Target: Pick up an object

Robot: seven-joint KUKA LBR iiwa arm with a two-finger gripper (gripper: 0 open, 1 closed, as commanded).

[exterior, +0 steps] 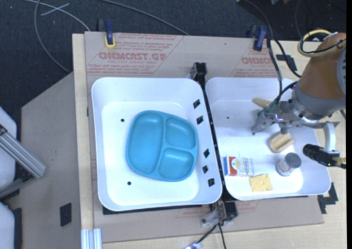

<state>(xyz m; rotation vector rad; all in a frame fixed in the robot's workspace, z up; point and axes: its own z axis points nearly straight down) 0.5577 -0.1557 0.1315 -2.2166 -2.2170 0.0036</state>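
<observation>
1. Two shallow white plastic bins side by side on a cardboard-covered bench: left bin (104, 132), right bin (236, 91).
2. In the left bin: round blue plastic divided plate (161, 145), three compartments, lying flat near the centre.
3. In the right bin, candidate objects:
 - tan oblong block like a bread piece (280, 142), mid-bin, just below the gripper;
 - pale beige stick-shaped piece (262, 103), toward the far wall, partly behind the tool;
 - small grey cylindrical cap or can (288, 164), near the front right;
 - flat yellow square like a cracker or cheese slice (260, 182), at the front rim;
 - small white printed carton with red and blue marks (237, 166), at the front left, just beside the yellow square.
4. Grey two-finger gripper (265, 121) low over the right bin, reaching in from the right; fingers apparently splayed apart, nothing seen between them, though detail is small.
5. Step in hand, as judged: settling on a target and descending.
6. Advice: centre over the tan oblong block, the nearest item; align fingers across its narrow side; descend until fingers straddle it; close firmly before lifting; avoid the flat yellow square, likely too thin to pinch.
</observation>
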